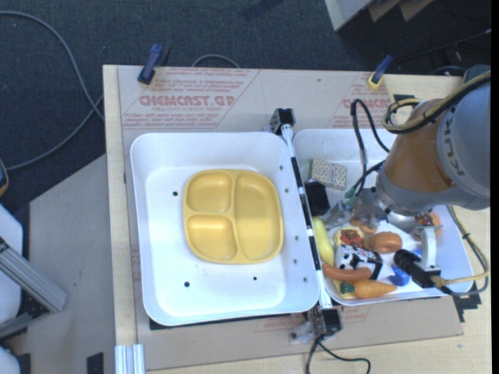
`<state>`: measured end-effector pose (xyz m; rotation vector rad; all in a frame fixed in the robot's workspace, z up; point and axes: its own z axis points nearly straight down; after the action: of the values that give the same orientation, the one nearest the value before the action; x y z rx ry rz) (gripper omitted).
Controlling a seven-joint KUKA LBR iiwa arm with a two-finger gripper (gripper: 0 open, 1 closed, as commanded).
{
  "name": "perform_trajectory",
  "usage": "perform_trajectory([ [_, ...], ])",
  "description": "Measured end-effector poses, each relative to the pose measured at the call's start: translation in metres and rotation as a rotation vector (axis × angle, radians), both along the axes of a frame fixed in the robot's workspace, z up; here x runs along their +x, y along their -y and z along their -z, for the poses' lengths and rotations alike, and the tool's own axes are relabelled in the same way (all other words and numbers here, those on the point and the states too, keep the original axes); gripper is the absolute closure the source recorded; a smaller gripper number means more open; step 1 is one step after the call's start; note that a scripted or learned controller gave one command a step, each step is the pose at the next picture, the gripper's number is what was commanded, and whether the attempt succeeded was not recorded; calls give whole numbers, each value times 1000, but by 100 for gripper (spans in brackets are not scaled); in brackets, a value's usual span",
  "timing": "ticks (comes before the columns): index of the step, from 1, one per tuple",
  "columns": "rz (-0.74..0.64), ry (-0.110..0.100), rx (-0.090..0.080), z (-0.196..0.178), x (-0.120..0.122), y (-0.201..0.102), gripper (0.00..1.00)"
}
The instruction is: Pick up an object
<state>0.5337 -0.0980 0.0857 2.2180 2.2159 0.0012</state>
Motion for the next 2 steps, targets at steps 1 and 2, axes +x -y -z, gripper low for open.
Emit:
perform_trajectory([
  [1,0,-3,2,-43,-12,59,0],
  [2,-13,-8,27,-6,-19,94,0],
])
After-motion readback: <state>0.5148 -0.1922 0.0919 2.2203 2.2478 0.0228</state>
